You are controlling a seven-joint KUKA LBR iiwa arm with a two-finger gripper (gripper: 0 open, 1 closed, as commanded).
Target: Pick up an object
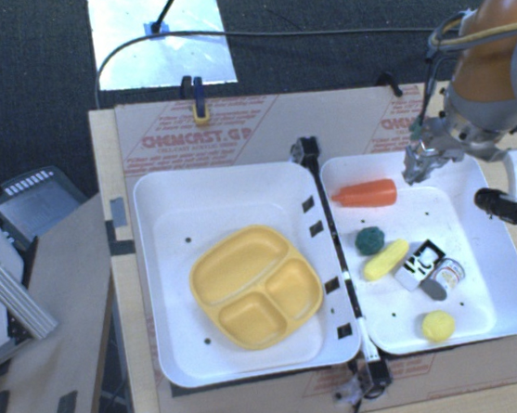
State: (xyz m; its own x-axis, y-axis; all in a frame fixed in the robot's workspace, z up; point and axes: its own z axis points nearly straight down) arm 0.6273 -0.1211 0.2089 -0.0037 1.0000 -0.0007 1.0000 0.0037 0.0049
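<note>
Gripper (419,164), grip state unclear, just beside carrot (365,194); 4 other objects nearby.

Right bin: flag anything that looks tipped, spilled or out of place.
The small can lies on its side in the right bin, against a black-and-white block. The carrot, green ball, banana and lemon simply lie loose. No spill.

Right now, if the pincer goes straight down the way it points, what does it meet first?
Probably the right bin's bare floor, just right of the carrot's blunt end. The pincer hangs beside that end; depth is unclear, so it could graze it.
</note>
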